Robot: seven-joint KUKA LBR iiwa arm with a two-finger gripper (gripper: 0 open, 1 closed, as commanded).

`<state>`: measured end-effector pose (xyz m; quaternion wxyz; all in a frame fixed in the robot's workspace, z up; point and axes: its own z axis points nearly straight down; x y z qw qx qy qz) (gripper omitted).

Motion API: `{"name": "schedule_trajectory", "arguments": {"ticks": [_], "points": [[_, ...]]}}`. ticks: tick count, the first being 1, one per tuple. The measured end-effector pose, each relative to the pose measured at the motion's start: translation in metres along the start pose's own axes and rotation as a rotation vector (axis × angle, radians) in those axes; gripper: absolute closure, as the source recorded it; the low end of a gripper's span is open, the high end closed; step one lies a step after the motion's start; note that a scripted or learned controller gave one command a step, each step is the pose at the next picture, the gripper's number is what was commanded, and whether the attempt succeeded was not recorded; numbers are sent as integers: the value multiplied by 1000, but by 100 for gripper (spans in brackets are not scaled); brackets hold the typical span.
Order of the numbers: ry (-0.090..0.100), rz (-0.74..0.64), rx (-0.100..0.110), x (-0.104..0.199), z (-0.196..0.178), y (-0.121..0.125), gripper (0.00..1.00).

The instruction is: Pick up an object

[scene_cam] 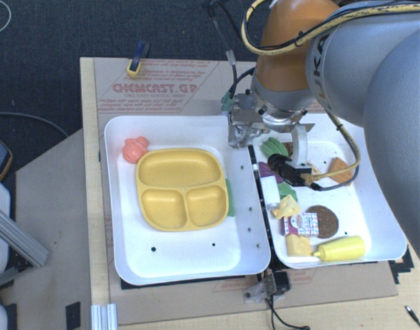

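While the end effector (pixel 253 135), clenched or released I cannot tell, hangs over the far inner corner of the right bin (pixel 376 210), the yellow bottle (pixel 340 247) at its near edge looks light, stiff, slippery, so pinch its middle.

yellow three-part plate (pixel 179 188): flat, open side up, middle of left bin (pixel 117 205) | pink toy (pixel 135 148): just beside plate's upper-left corner | brown round cookie (pixel 325 220): right of plate, well apart | yellow bottle (pixel 341 247): lying on its side, right of plate, lower than cookie
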<state>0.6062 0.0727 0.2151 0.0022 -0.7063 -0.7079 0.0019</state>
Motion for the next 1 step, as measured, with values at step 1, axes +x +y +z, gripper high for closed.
{"name": "schedule_trajectory", "arguments": {"ticks": [1], "points": [[0,3,-8,-5,-10,2,100]]}}
